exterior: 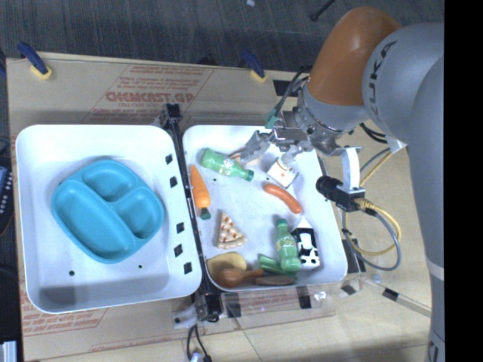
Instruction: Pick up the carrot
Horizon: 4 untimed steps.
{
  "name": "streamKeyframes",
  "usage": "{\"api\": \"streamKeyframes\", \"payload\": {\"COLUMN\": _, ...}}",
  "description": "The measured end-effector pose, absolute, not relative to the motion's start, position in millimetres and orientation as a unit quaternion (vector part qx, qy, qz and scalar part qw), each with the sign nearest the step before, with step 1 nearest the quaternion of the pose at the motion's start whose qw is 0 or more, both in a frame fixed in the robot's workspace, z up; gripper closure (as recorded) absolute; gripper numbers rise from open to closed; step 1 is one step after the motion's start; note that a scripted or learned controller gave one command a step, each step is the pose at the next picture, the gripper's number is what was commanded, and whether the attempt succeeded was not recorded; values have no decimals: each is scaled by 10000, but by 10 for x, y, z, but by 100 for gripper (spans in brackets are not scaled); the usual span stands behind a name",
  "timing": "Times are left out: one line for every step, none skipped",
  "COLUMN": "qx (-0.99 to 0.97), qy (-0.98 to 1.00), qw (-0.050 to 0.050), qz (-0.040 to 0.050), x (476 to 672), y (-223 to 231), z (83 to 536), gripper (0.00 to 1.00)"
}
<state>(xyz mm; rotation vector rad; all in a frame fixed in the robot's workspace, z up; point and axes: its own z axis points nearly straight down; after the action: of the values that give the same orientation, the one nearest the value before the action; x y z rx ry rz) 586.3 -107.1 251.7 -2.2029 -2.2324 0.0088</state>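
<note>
The carrot point(199, 188), orange with a green stem end, lies along the left wall of the right bin point(329, 202), pointing up and down the view. My gripper point(272, 152) hangs over the upper middle of that bin, to the right of and above the carrot and well apart from it. Its fingers stand open with nothing between them. One fingertip point(254, 147) is close to the green bottle point(225, 164); a small white and orange carton point(283, 173) lies just below the gripper.
The right bin also holds a red sausage point(282, 197), a pizza slice point(229, 231), a second green bottle point(287, 247), a black and white carton point(306, 248) and brown food pieces point(234, 268). The left bin point(45, 277) holds a blue divided plate point(108, 210).
</note>
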Motion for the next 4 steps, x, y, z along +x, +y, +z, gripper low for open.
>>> {"api": "streamKeyframes", "payload": {"qx": -7485, "qy": -6632, "qw": 13, "qz": 22, "x": 5837, "y": -1035, "z": 1019, "gripper": 0}}
{"api": "streamKeyframes", "payload": {"qx": -9161, "qy": -4009, "qw": 29, "qz": 25, "x": 5858, "y": -907, "z": 912, "gripper": 0}}
{"api": "streamKeyframes", "payload": {"qx": -9161, "qy": -4008, "qw": 28, "qz": 25, "x": 5858, "y": -909, "z": 913, "gripper": 0}}
{"api": "streamKeyframes", "payload": {"qx": -9161, "qy": -4008, "qw": 28, "qz": 25, "x": 5858, "y": -909, "z": 913, "gripper": 0}}
